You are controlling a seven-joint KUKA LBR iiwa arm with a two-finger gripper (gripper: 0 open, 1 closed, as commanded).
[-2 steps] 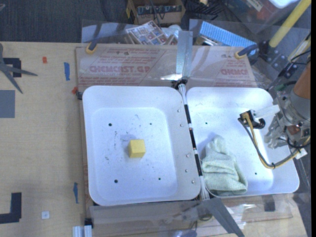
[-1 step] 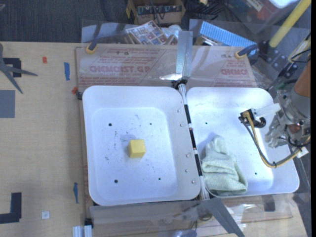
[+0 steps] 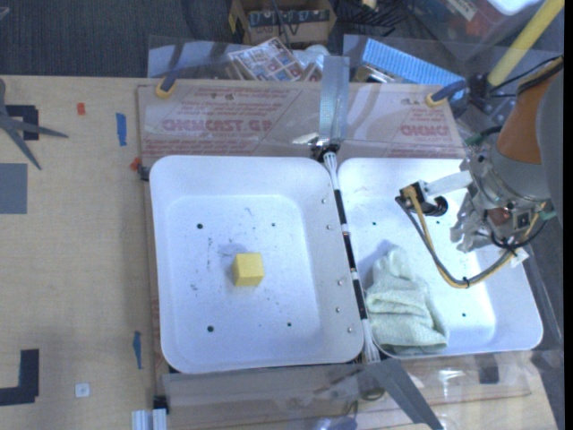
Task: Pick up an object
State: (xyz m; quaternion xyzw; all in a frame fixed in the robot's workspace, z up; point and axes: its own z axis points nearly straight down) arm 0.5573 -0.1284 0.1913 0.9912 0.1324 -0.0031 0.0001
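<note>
A small yellow cube (image 3: 248, 269) lies near the middle of the left bin (image 3: 179, 186). A crumpled pale cloth (image 3: 403, 299) rests in the right bin (image 3: 376, 179), against its left wall near the front. My gripper (image 3: 469, 233) hangs over the right side of the right bin, up and to the right of the cloth and apart from it. Nothing shows in its grasp. A yellow cable (image 3: 448, 271) loops down from the wrist over the bin floor.
A raised divider (image 3: 345, 240) separates the two bins. A clear plastic sheet and taped cardboard (image 3: 269, 119) stand behind them. Boxes and clutter sit beyond the bench at the back. Bare wooden benchtop (image 3: 72, 240) lies to the left.
</note>
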